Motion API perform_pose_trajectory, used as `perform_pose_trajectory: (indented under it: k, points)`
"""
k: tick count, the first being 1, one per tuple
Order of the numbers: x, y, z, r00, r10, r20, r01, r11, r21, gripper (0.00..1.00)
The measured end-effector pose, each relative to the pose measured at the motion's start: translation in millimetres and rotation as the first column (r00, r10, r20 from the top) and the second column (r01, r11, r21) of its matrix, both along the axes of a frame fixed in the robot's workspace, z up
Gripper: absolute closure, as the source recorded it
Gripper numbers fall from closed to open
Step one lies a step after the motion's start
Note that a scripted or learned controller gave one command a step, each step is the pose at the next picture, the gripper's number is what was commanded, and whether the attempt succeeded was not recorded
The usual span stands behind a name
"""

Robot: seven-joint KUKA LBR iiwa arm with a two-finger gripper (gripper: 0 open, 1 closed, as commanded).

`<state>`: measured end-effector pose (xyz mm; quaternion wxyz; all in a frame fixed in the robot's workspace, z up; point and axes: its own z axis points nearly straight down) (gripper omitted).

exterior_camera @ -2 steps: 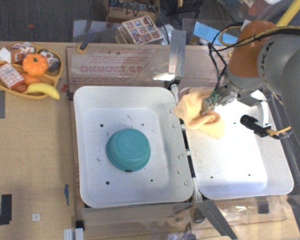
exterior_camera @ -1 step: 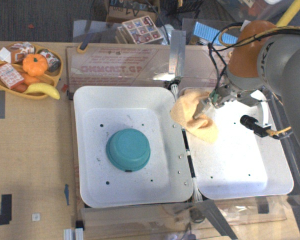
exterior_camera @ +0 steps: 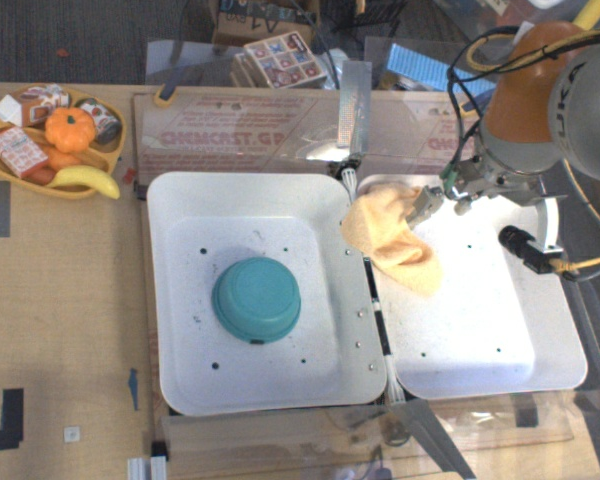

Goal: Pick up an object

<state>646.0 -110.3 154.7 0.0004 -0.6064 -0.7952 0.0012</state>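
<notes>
A crumpled yellow cloth lies in the right bin, at its far left corner, with one edge draped over the divider between the bins. A teal bowl rests upside down near the middle of the left bin. My gripper reaches in from the right and sits at the cloth's upper right edge, touching or just above it. The cloth bunches up toward the gripper tip. The arm's orange band and grey wrist stand over the right bin's far edge.
A yellow dish with an orange pumpkin, a banana and small boxes stands on the bench at the far left. Black cables and a black connector hang beside the wrist over the right bin. Boxes and clutter sit behind the bins.
</notes>
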Motion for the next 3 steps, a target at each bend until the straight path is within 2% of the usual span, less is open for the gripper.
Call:
perform_pose_trajectory:
  k: [1,2,3]
  points:
    - [-26.4,-18.6,-63.8,0.992,0.125,0.013,-0.125,0.992,0.001,0.00]
    - [-25.7,-18.8,-55.4,0.992,0.122,0.015,-0.123,0.992,0.003,1.00]
    - [9.5,55.0,27.0,0.999,0.046,-0.002,-0.046,0.999,0.000,1.00]
